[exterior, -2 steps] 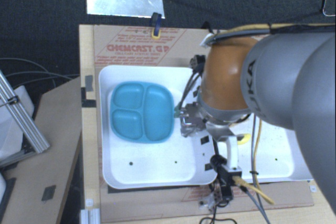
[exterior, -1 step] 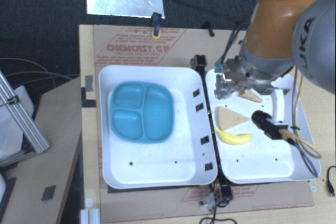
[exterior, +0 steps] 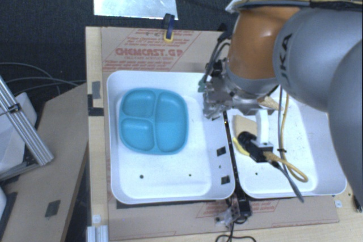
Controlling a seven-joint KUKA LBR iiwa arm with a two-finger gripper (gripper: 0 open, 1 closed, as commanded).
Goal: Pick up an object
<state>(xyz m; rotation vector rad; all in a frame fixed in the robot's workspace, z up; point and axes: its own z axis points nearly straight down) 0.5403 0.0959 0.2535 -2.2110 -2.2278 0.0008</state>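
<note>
Camera view from above: gripper [exterior: 212, 103] just right of the blue plate [exterior: 153, 121], poised over the ridge [exterior: 228, 150] between the two bins; released or clenched, impossible to tell from here. Blue plate flat in the left bin [exterior: 164, 187], apart from the gripper. Further right of the plate, a pale tan scrap [exterior: 244, 123], half hidden under the wrist. Likely trouble: straight descent onto the ridge, striking plastic and gripping nothing. Also risky: wide, shallow plate, low rim, poor purchase, probable slip or tilt on lifting.
</note>
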